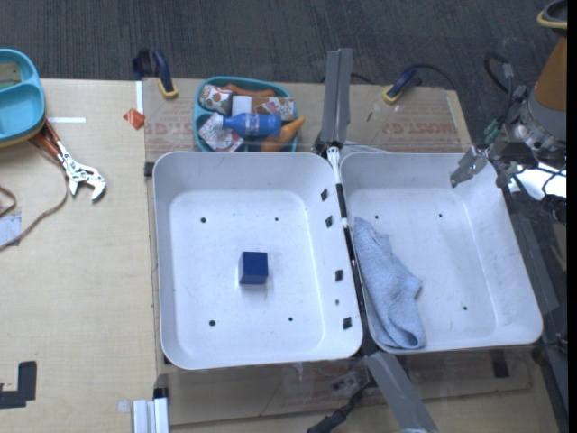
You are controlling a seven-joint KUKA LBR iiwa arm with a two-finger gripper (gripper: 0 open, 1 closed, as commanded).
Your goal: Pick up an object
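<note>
The light-blue cloth [388,282] lies crumpled along the right bin's [487,332] inner wall, below the hand [482,162], whose fingers I cannot tell apart or together, while the blue block [254,267] sits farther off in the left bin [180,332].

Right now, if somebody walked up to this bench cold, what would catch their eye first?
Probably the small blue cube, alone in the middle of the left white bin. Next, the crumpled grey-blue cloth along the left side of the right bin, and the gripper hanging over that bin's far right corner.
</note>
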